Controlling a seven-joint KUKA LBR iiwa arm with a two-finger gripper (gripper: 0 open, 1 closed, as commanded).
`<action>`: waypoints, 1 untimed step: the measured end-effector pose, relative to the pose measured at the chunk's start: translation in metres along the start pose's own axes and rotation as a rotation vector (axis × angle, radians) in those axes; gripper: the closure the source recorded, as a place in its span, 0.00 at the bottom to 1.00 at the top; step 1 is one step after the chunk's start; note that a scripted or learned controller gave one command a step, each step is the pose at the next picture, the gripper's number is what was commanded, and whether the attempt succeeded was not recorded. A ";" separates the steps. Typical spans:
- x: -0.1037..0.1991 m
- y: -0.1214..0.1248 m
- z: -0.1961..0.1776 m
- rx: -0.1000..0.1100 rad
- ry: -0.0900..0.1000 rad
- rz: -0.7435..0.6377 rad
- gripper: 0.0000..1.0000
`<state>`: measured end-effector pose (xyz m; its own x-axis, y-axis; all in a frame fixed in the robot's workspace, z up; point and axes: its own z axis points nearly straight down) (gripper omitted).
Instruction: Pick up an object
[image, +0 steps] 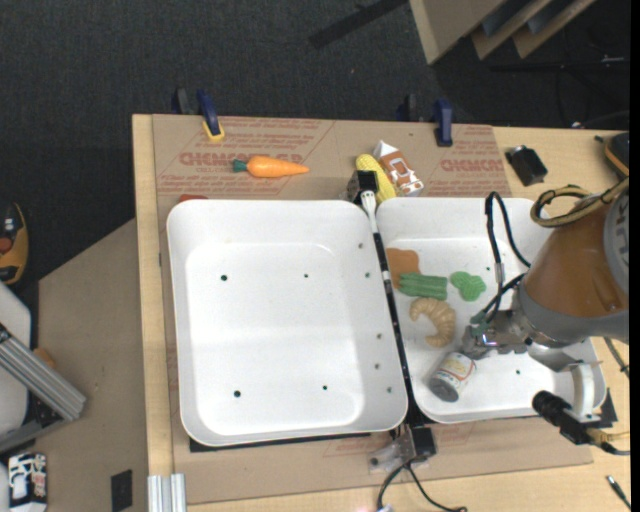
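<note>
Gripper (487, 336) first: you can find it low over the right bin (520, 395), at the end of the grey arm (580, 285) that reaches in from the right with its orange band above the wrist. It sits just right of the croissant (434, 320) and just above the small can (452, 376) that lies tilted on the bin floor. You cannot tell how far its fingers are spread, and nothing shows clearly between them, so you cannot say it has hold of anything.

The right bin holds everything within reach. Besides the croissant and the can, you have an orange wedge-shaped piece (403, 262) near the dividing edge, a long green vegetable (423, 286) just nearer than it, and a smaller green piece (467, 286) to the right of that. The croissant lies just near of the long green vegetable, close to touching it.

The left bin (190, 300) shows you its bare white floor with a few dark dots.

On the bench beyond the bins you see a toy carrot (270, 168) at the far left and a yellow corn cob (371, 172) beside a small printed carton (399, 173), both by the far edge where the two bins meet.
</note>
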<state>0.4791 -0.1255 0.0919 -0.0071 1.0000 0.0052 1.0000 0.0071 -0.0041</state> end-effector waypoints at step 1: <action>0.005 0.024 0.008 -0.006 -0.007 0.006 1.00</action>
<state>0.5026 -0.1205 0.0841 -0.0012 1.0000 -0.0016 1.0000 0.0012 0.0023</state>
